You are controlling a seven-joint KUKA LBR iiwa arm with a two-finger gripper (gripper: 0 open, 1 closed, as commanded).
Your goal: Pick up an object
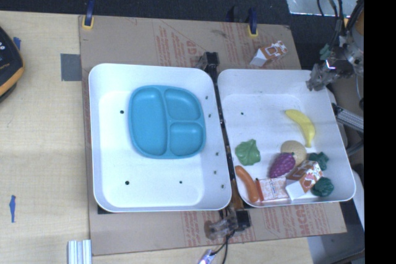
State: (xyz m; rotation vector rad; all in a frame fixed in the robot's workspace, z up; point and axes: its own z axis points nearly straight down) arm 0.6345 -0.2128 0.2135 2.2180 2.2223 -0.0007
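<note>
Camera view: gripper (322, 76) hovers at the right bin's (266, 93) far right corner, its state impossible to tell, while a banana (302, 123), grapes (281, 164) and other toy foods lie near the bin's front.

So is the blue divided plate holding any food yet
Empty. The blue divided plate shows three bare compartments; the toy food sits in the right white bin.
</note>
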